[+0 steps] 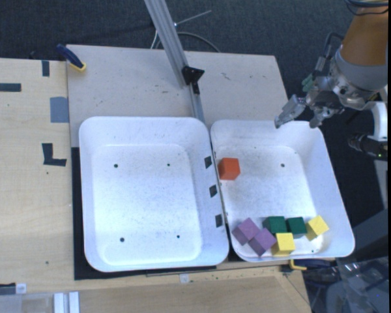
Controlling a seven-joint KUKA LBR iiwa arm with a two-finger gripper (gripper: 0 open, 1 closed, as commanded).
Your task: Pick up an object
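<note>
**A:** Cube (229, 169), orange, is your easiest pick. It sits alone in the upper-left part of the right bin (313, 175), near the divider side and well apart from everything else.

**B:** How do you expect it to handle?

**A:** By its look, it is a small rigid block, light, with flat faces and no fragility to worry you. I judge it won't deform, but smooth sides may slip if you pinch a corner. Take it across two opposite flat faces, fingers squared to them, coming straight down.

**B:** And the others?

**A:** You have a cluster at the bin's near edge: two purple blocks (254, 235), two green blocks (285, 225) and two yellow blocks (285, 242), touching or just beside one another. You'd find little finger room between them, so leave them.

**B:** Where is the gripper (301, 113)?

**A:** It hangs over the right bin's far rim, toward the right corner, well apart from the cube. You can see its two fingers spread apart with nothing between them. The left bin (98, 135) lies beside, across the divider.

**B:** So the next move?

**A:** You'd need to travel left and nearer, then descend over the cube.
</note>
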